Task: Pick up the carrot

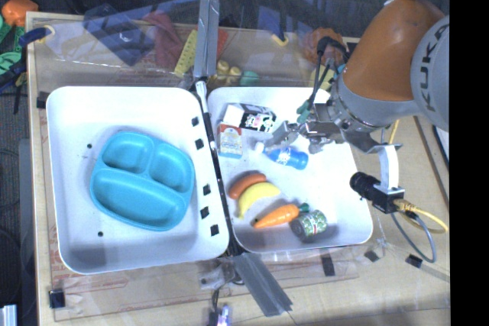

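The carrot (276,215) lay near the front edge of the right bin (348,237), orange with a green top pointing right, just beside a small green can (310,224). A banana (257,196) rested against its far side, with an orange-brown fruit (246,182) touching the banana behind. Farther back sat a blue-capped bottle (288,157), a small red-and-white carton (230,140) and a black-and-white carton (257,119). The gripper (284,133) hung over the far half of that bin, close above the bottle and well apart from the carrot; whether its fingers were spread or pressed together could not be told. The left bin (69,111) held a blue divided tray (143,179).
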Robot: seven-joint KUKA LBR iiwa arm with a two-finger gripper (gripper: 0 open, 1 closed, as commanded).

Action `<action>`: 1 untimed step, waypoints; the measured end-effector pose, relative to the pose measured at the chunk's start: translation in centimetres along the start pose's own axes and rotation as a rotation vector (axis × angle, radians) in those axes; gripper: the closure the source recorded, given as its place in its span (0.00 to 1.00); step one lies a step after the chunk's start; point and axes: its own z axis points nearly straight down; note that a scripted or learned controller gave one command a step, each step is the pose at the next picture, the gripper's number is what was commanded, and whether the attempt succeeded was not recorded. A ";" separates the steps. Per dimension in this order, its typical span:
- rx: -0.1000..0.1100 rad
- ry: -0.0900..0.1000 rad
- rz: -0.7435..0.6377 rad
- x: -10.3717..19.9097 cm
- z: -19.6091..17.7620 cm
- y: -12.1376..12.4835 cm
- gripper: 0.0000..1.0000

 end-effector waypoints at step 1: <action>0.000 0.002 -0.358 -1.2 13.1 -3.8 0.00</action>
